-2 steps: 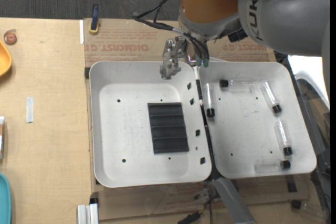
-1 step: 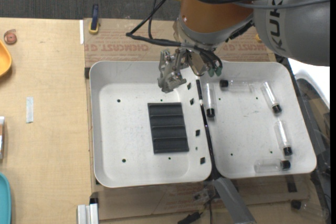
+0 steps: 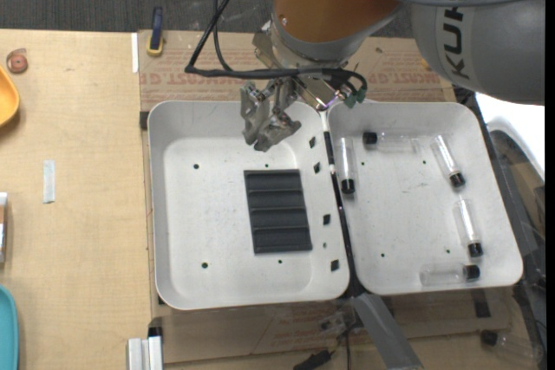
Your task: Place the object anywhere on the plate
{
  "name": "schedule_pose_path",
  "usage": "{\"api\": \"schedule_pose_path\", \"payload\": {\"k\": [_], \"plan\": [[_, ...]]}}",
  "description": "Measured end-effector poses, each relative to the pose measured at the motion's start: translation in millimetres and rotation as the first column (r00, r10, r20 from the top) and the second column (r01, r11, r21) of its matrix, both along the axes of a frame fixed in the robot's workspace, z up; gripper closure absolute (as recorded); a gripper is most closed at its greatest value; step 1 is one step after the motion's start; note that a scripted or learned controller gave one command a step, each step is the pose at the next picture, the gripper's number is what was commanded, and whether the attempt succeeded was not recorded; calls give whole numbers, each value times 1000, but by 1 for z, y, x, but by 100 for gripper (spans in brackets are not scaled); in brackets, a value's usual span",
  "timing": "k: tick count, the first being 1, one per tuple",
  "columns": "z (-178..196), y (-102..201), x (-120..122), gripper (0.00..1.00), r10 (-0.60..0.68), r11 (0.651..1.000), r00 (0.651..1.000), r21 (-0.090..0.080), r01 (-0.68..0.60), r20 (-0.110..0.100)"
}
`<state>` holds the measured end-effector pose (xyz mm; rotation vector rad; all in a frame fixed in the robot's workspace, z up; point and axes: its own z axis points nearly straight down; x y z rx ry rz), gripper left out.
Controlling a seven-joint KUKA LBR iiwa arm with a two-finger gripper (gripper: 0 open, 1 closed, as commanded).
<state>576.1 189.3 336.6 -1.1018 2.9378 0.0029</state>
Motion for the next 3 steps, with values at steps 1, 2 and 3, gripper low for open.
{"api": "schedule_pose_path", "payload": {"k": [1, 2, 3], "plan": [[-50, 27, 39, 100, 95, 995, 995, 0, -95, 0], [-38, 33, 31, 100, 232, 973, 973, 0, -232, 1], [-52, 19, 28, 100, 459, 888, 888, -1, -459, -1]]}}
